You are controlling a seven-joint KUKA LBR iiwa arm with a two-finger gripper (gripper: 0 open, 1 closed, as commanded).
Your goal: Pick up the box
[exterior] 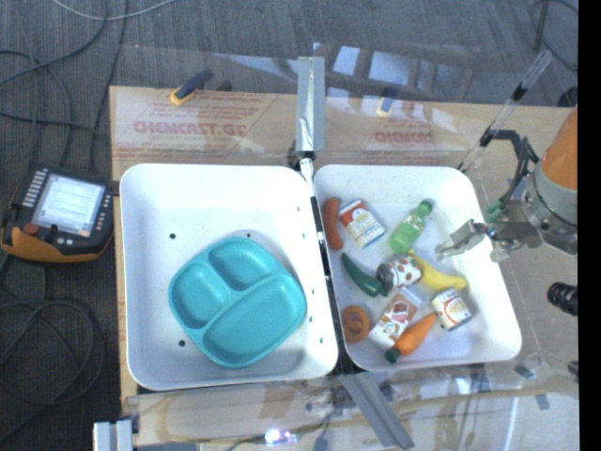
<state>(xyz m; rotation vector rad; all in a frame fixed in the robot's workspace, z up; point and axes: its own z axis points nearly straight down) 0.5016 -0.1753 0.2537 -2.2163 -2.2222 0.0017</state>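
Note:
The right bin (488, 346) holds two small boxes. A red and white one (361, 223) lies near the bin's back left, beside a sausage (331, 224). Another carton (396, 316) with a red top lies near the front, between a brown round piece (355, 320) and a carrot (414, 335). My gripper (462, 240) hangs over the bin's right side, above and to the right of the banana (439, 273). It is well right of the back box, with nothing seen in its grasp.
Also in the right bin are a green bottle (411, 226), a dark green vegetable (362, 277), a small can (401, 272) and a second can (452, 308). The left bin (150, 205) holds a teal divided plate (238, 300). A pendant (58, 212) lies at far left.

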